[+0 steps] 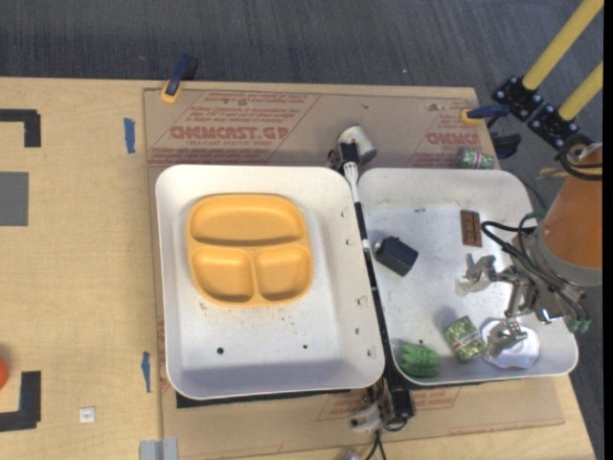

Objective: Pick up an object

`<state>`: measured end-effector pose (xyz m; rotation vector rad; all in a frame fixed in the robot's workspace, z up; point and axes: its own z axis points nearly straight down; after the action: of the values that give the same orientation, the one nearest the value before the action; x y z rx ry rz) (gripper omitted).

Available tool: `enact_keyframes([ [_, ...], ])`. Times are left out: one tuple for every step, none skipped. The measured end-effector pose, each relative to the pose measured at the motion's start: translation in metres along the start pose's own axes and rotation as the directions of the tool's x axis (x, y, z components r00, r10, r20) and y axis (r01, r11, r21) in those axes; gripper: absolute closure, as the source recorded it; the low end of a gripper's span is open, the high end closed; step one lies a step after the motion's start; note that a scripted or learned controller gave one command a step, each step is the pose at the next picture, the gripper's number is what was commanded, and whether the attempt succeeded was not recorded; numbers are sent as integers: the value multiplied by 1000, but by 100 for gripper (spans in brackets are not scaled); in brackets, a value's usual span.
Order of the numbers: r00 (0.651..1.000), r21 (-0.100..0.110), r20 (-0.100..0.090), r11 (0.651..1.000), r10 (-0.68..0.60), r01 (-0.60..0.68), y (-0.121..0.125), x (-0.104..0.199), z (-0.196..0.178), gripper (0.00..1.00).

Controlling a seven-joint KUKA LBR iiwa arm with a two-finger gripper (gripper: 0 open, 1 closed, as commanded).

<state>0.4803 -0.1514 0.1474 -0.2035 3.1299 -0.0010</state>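
We are hovering gripper [506, 307], fingers apart, gripping nothing. Green patterned packet [461, 337] lying just beside fingertips, white lump [514, 354] directly beneath. We are advising: centre over one item, descend straight, avoid neighbours.

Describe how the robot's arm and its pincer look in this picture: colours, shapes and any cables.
The arm enters from the right as a broad rounded body with an orange band, grey below it. The pincer is a thin metal frame of silvery rods and brackets. A black cable loops from the arm towards it.
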Motion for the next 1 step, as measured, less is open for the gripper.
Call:
enact_keyframes([
  [996, -1, 1, 996, -86, 86, -26, -106, 34, 0],
])
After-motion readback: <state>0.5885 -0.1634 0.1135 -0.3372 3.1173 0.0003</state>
